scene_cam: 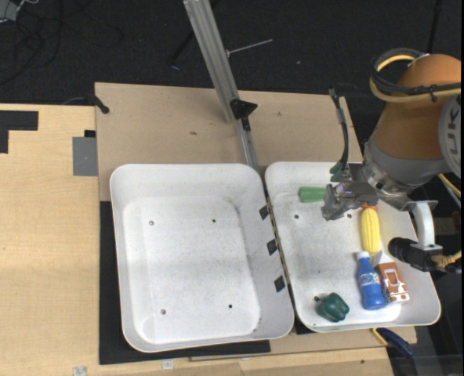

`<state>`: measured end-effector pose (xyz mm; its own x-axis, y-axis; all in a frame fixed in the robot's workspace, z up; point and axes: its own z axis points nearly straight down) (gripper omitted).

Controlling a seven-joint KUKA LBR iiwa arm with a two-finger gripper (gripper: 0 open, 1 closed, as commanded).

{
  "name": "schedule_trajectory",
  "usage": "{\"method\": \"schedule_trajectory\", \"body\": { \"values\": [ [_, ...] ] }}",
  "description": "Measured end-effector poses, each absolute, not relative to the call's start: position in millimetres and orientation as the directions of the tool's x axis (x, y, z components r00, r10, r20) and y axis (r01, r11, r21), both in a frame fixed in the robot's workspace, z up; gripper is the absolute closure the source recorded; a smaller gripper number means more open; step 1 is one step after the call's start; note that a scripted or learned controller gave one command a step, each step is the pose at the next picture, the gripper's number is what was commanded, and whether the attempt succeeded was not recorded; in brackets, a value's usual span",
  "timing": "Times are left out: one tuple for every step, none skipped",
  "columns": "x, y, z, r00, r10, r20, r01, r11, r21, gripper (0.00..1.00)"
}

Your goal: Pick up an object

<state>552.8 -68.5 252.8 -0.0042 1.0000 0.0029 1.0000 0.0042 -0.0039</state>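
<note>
My gripper [338, 204] hangs low over the upper part of the right bin [314, 249], below the grey wrist and orange band. A green block [311, 194] lies just to its left, touching or nearly touching it. Right beside the gripper lies a yellow corn cob [370, 229]. Toward the bin's front lie a blue bottle [367, 282], an orange-and-white box [393, 281] and a dark green pepper [331, 307].
The left bin [193, 265] sits beside the right one, with black clips along their shared edge. A slanted metal rail [216, 61] rises behind the bins. Cables run along the arm on the right.
</note>
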Motion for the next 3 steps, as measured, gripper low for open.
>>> {"method": "schedule_trajectory", "body": {
  "values": [
    [560.0,-17,240,-0.004,1.0,0.002,1.0,0.004,-0.006,1.0],
    [567.4,35,237,-0.005,1.0,0.001,1.0,0.005,-0.004,1.0],
    [551.6,89,228,-0.005,1.0,0.001,1.0,0.005,-0.006,1.0]
  ]
}}
